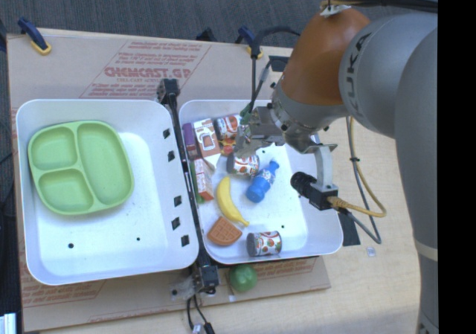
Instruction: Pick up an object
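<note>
The two-finger gripper (247, 148) hangs low over the upper part of the right white bin (325, 232). Its tip is directly above a small tin can with a red and white label (245, 165), which lies on its side, and seems to touch it. How wide the gripper stands, I cannot tell, because the wrist and the can hide the tip.

At 4 o'clock from this can, just beside it, lies a small blue plastic bottle (260, 184). At 7 o'clock lies a yellow banana (230, 202), and below the banana an orange-brown waffle-like toy (224, 233). A second tin can with a red label (264, 243) rests at 6 o'clock, near the lower rim of the bin. At 10 o'clock several small red and white packages (207, 137) lie close together.

The left white bin (111, 251) holds a light green plastic tray with three compartments (79, 167). A round green object (242, 277) sits outside the bins, under the right one.
</note>
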